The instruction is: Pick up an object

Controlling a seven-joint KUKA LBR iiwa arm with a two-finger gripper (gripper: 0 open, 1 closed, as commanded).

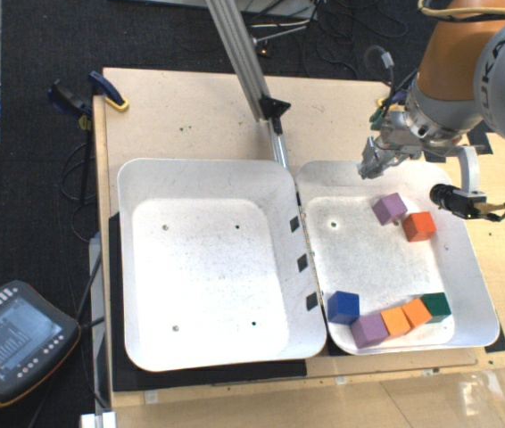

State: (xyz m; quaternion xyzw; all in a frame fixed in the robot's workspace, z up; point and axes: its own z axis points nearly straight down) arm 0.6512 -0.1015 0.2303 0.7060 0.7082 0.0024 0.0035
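Note:
My gripper point(375, 167) hangs over the far rim of the right bin point(467, 266), just up and left of a purple cube point(389, 209). An orange cube point(419, 226) lies right beside that purple one. Along the bin's near edge sit a blue cube point(343, 307), a second purple cube point(368, 329), a second orange cube point(396, 319) and a green cube point(434, 308). I see nothing between the fingers, and their spread is too small to make out.
The left bin point(203, 257) lies beside the right one. A slanted metal pole point(244, 56) rises from between the bins' far ends. A teach pendant point(12, 337) rests off the bench at lower left, and clamps point(101, 92) sit on the far left corner.

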